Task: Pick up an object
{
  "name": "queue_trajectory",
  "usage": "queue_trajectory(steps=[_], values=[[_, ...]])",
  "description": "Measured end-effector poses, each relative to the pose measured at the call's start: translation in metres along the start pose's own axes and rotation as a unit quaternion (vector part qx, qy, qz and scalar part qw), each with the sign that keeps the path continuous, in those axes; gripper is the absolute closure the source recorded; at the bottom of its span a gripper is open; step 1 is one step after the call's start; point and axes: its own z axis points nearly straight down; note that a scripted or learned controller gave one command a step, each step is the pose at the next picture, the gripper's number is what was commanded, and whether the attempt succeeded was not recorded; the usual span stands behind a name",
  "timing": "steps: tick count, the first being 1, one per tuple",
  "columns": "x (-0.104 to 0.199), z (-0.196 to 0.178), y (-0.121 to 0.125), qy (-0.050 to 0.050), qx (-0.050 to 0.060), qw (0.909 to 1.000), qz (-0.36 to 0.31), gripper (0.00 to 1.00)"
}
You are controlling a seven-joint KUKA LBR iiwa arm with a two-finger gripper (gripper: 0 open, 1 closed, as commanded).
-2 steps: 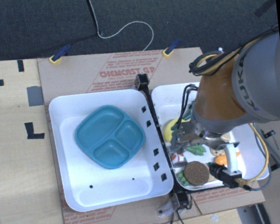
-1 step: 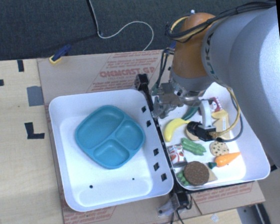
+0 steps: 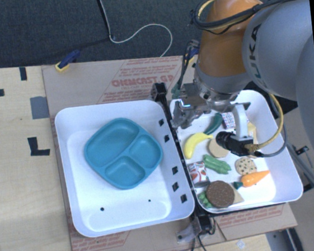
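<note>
The arm's orange-banded wrist hangs over the right bin (image 3: 283, 192), and my gripper (image 3: 192, 111) sits low at that bin's upper left, near the wall between the bins. Just below it lie a yellow banana (image 3: 195, 143) and a dark green pod (image 3: 213, 123). Further down are a green pepper (image 3: 216, 163), a small red and white can (image 3: 198, 173), a brown round patty (image 3: 219, 194), a speckled cookie (image 3: 244, 166) and an orange carrot (image 3: 255, 178). The arm hides the bin's upper middle. I see nothing lifted off the bin floor.
The left bin (image 3: 82, 209) holds a blue divided plate (image 3: 123, 153). A black part with a cable (image 3: 229, 142) hangs off the arm over the toys. Both bins rest on a cardboard sheet (image 3: 112, 82).
</note>
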Motion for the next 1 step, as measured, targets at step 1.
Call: queue_trajectory(steps=[1], values=[[0.0364,-0.0859,0.0073,0.0,-0.002,1.0,0.0,1.0]])
